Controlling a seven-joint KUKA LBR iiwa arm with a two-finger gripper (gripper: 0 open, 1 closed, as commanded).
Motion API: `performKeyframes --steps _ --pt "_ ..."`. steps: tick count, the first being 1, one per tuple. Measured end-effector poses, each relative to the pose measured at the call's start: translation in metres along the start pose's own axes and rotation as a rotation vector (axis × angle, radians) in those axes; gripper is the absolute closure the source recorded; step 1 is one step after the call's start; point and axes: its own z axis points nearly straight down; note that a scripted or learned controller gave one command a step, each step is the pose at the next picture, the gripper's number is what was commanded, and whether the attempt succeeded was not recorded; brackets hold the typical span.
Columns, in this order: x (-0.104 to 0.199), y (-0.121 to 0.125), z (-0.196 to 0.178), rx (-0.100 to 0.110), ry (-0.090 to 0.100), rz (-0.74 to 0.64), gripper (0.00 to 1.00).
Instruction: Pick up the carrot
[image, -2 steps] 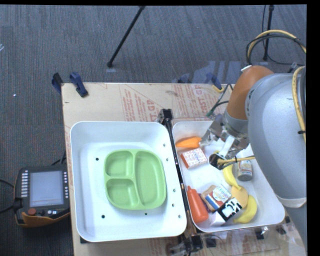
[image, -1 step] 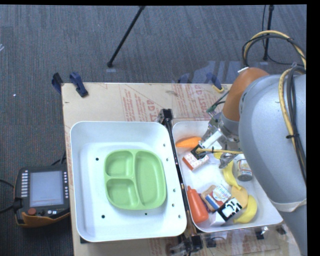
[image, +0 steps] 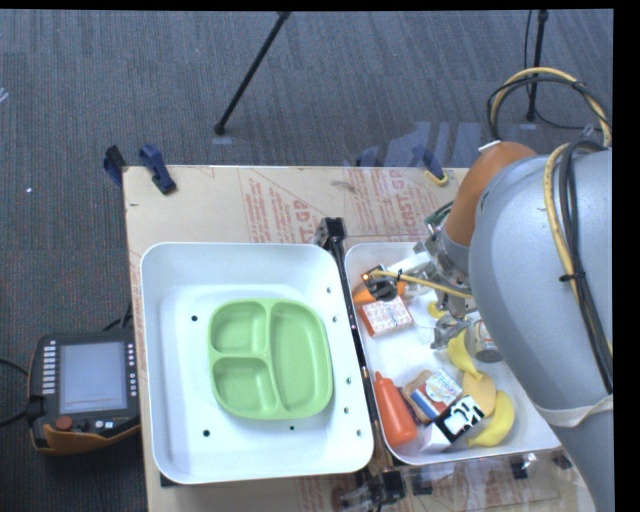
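Observation:
The carrot (image: 393, 411), an orange tapered piece, lies along the left wall of the right bin (image: 400, 352), near its front. My gripper (image: 447, 322) hangs low over the middle of that bin, up and to the right of the carrot and well apart from it. The arm's grey body covers most of the gripper. Nothing shows between the gripper and the carrot except a small brown and blue packet (image: 430, 389).
Around the gripper lie a red and white box (image: 385, 315), a yellow banana (image: 487, 405), a tin can (image: 486, 345), a black and white cube (image: 460, 418) and a small orange thing (image: 362, 296). A green divided plate (image: 271, 358) sits in the left bin (image: 170, 300).

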Motion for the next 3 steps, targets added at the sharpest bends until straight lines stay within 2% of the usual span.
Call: performKeyframes --steps 1,2,3 --pt "0.0 -0.003 -0.008 0.004 -0.006 -0.009 1.0" --pt "-0.099 -0.009 0.002 0.002 -0.005 0.028 1.0" --pt "-0.08 -0.041 -0.142 -0.003 0.009 -0.087 1.0"
